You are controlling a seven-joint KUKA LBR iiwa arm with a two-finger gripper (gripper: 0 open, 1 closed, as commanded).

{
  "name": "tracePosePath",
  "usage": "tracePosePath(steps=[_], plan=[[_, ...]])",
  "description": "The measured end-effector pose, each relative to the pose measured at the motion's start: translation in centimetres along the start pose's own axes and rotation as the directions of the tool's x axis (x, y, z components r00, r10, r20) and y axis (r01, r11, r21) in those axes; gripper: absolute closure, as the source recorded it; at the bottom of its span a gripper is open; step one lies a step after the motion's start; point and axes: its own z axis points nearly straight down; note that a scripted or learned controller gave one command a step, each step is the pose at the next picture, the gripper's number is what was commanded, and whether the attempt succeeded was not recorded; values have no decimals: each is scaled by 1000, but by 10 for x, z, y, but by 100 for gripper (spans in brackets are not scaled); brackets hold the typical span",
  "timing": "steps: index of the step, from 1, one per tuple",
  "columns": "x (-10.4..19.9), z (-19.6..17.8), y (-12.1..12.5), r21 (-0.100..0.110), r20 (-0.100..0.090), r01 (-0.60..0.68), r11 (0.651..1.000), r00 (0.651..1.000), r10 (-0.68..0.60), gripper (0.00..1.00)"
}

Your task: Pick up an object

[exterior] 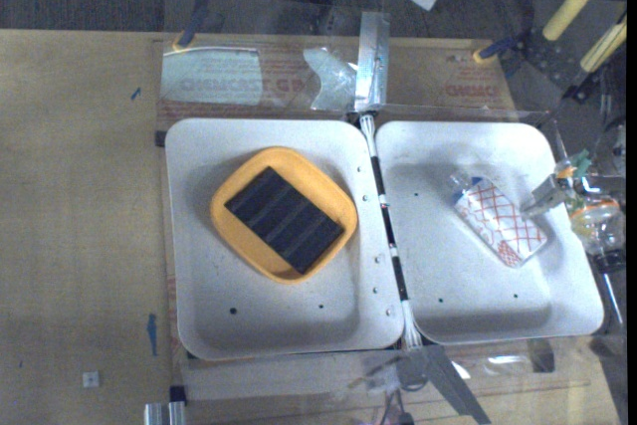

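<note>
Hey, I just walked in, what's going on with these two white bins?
A robot arm is set up to pick up an object from two shallow white bins. The left bin holds a yellow tray with a dark ribbed insert. The right bin holds a red-and-white patterned packet, lying flat. The tool sits at that bin's right edge, just beside the packet's far end. Nothing looks lifted yet; whether the tool has any grip on the packet cannot be told.
</note>
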Motion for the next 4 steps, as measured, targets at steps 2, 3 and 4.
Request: tracePosePath(steps=[2,3,4], plan=[[45,151,85,-19,16,412,911,911,-411,0],[44,140,86,-23,19,408,913,913,-408,100],[69,48,135,-4,5,527,850,850,-527,100]])
